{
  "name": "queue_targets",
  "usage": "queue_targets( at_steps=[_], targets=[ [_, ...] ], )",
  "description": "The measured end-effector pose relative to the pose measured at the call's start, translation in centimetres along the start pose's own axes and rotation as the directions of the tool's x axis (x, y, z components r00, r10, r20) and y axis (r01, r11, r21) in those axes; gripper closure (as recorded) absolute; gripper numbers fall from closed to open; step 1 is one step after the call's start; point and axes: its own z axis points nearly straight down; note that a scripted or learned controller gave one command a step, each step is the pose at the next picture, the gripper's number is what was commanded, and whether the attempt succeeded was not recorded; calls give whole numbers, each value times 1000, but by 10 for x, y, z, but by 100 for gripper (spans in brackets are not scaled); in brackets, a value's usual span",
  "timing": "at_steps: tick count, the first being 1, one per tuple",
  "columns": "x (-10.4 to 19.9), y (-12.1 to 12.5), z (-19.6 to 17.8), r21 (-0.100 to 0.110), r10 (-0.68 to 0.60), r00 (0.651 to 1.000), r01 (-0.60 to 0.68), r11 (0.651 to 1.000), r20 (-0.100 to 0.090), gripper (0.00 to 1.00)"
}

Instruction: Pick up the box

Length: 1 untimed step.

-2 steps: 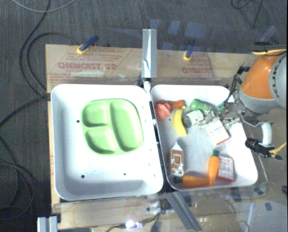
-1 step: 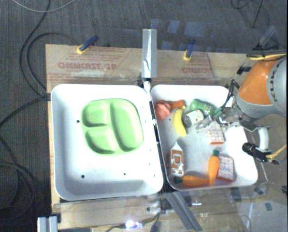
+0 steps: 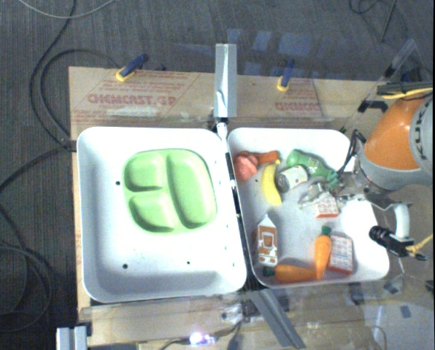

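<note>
So the hand is down in the right shallow white plastic bin, toward its 2 o'clock corner, right over a small red-and-white cardboard box and touching it, I think. Can't tell if the hand is apart or together; it's too blurry there. Makes sense it's low, since the box lies flat. The green divided plastic tray fills the left bin.

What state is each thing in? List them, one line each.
green divided plate: lying flat in the left bin, nothing on it.
banana: lying in the right bin.
upright carrot: leaning on the red box.
small carton: lying flat.
gripper: low over a small box.
</note>
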Motion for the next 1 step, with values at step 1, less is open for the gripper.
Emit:
queue_targets(
  at_steps=[1],
  targets=[
    [-5,-2,-7,2,6,1000,-6,1000,6,100]
  ],
)
